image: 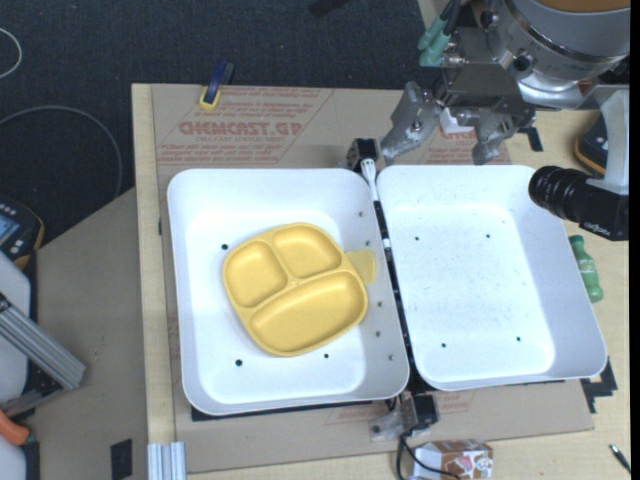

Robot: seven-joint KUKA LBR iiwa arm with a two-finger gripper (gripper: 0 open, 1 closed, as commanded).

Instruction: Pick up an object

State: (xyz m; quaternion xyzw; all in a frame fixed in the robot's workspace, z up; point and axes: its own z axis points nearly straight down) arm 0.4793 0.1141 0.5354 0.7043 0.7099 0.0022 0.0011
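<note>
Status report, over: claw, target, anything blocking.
Claw open, nothing between its fingers, above the far rim of the right white bin. Yellow three-compartment plastic plate lies flat in the left white bin, untouched. Nothing on top of it.

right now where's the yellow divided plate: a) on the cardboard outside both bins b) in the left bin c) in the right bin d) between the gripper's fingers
b: the yellow divided plate lies flat on the floor of the left bin, while the gripper hangs apart from it above the far edge of the right bin.
</note>
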